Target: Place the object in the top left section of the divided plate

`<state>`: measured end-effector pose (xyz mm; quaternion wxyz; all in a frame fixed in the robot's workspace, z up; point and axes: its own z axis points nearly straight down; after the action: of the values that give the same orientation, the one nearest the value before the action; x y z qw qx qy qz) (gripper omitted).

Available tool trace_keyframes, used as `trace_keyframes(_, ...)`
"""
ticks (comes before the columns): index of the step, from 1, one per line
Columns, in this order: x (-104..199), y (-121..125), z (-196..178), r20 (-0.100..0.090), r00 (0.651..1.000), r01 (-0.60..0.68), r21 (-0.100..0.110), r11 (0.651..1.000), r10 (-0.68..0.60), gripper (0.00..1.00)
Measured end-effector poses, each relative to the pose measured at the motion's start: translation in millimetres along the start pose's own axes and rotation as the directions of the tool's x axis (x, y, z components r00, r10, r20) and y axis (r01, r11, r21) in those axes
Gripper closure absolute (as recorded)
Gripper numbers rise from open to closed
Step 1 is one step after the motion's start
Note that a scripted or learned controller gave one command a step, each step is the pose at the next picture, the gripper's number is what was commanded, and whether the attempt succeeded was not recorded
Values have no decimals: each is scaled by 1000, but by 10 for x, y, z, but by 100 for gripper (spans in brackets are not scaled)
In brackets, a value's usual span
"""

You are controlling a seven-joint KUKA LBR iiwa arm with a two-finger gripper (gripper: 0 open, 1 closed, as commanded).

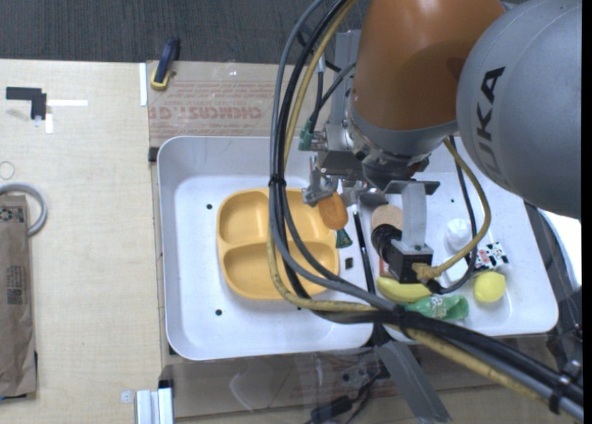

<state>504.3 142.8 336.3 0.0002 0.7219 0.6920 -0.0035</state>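
On arm (518, 89): partial lettering "KA"; divided plate (252, 246) unmarked.

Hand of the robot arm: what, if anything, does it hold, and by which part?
The hand seems to hold a small orange object by its top, above the yellow divided plate.

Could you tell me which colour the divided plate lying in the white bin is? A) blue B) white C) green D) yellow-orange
D: the divided plate is yellow-orange against the white bin, and a small orange-brown object sits at the pincer above its right edge.
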Motion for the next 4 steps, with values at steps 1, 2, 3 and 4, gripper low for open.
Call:
trace_keyframes(1, 474, -284, 1018, 0, 982, 190, 1, 982, -190, 100)
trace_keyframes(2, 601, -139, -214, 0, 989, 147, -1, 989, -147, 100)
trace_keyframes(3, -104, -15, -1031, 1, 971, -240, 1, 971, 240, 100)
trace_keyframes(4, 428, 604, -1027, 1, 917, -400, 1, 917, 400, 100)
